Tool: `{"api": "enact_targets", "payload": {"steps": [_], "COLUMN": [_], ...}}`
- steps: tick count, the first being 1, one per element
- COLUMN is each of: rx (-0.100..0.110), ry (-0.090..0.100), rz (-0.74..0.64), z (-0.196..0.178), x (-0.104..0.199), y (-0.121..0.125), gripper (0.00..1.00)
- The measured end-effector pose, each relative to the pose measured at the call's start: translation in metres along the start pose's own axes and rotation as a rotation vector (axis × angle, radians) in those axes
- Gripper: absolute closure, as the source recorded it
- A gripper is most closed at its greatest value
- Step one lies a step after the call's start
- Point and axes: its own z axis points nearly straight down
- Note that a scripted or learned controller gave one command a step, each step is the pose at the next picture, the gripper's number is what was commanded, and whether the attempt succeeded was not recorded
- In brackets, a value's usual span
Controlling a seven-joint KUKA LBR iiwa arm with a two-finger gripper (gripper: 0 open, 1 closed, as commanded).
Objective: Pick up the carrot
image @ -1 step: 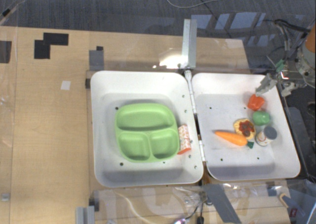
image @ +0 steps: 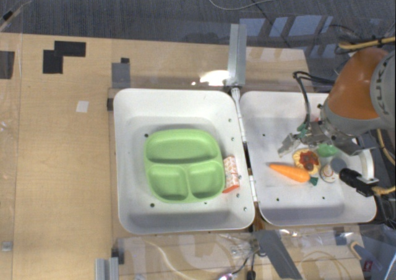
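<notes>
Right bin [image: 297, 207], near half: carrot [image: 289, 172] lying flat, tip pointing left, just beside small food toys [image: 307, 160]. Left bin [image: 127, 149]: green divided plate [image: 184, 164], small striped packet [image: 230, 173] at its right edge. Farther in the right bin: hand [image: 298, 141] above the toys, fingers' spread cannot be told.

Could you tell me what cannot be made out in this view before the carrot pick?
- End effector: finger state unclear, too small and cluttered, camera view.
- Small items beside the carrot: partly covered by the arm, too blurred to identify.
- Packet by the green tray: print unreadable.
</notes>
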Motion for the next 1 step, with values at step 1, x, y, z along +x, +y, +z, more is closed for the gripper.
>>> {"api": "enact_targets", "payload": {"steps": [1], "rx": [-0.001], "ry": [0.001], "rz": [0.329], "z": [-0.0587], "x": [0.0594], "y": [-0.0468], "gripper": [0.00]}}
